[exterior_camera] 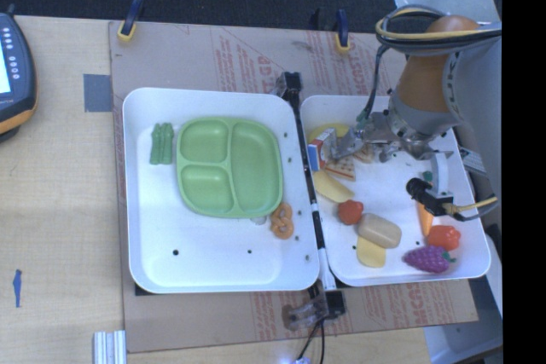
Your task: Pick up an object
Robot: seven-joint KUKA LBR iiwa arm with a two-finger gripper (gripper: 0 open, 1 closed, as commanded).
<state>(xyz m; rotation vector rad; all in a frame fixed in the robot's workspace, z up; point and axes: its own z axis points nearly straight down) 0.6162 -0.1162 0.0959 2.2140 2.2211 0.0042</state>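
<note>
Hovering low over the right bin [478, 264], the gripper [348, 146] hangs above the piled toy food [334, 168], which lies directly beneath and just leftward; its grip state I cannot tell.

gripper [345, 145] fingers blurred, carrot [425, 220] partly hidden behind cable

From my remote seat I see faint red printing running in slanted lines across the cardboard sheet [247, 55] under the two bins, but I cannot make out any word of it. The handheld control pendant [13, 72] at the left edge shows a lit screen and rows of small buttons, all too small for me to read. A small package [314, 154] in the right bin [478, 264] carries blue and red colouring, its lettering illegible
</note>
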